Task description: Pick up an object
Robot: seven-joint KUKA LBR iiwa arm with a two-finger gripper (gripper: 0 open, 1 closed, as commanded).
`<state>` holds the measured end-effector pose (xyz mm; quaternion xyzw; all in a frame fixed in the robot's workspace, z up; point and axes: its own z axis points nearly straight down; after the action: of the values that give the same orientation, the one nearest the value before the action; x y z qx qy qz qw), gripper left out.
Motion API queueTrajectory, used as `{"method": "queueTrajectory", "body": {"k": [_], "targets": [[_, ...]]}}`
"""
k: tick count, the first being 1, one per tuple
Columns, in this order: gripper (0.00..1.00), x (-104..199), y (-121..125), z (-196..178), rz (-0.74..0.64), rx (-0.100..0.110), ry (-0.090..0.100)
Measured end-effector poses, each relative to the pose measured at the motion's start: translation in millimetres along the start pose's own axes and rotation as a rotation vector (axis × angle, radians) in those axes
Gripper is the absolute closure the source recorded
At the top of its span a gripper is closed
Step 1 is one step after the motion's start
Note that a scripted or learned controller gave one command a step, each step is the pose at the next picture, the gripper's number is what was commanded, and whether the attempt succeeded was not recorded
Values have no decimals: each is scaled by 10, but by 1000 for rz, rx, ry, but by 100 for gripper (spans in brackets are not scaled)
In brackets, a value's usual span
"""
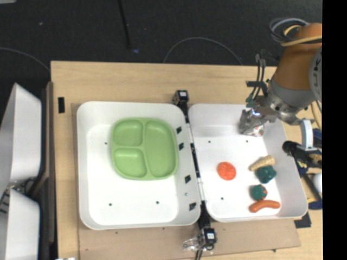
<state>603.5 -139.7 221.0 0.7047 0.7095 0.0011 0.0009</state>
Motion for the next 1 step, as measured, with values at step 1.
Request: {"method": "queueTrajectory", "body": {"k": [1], "targets": [[100, 490, 62, 10, 1, 2, 0]]}}
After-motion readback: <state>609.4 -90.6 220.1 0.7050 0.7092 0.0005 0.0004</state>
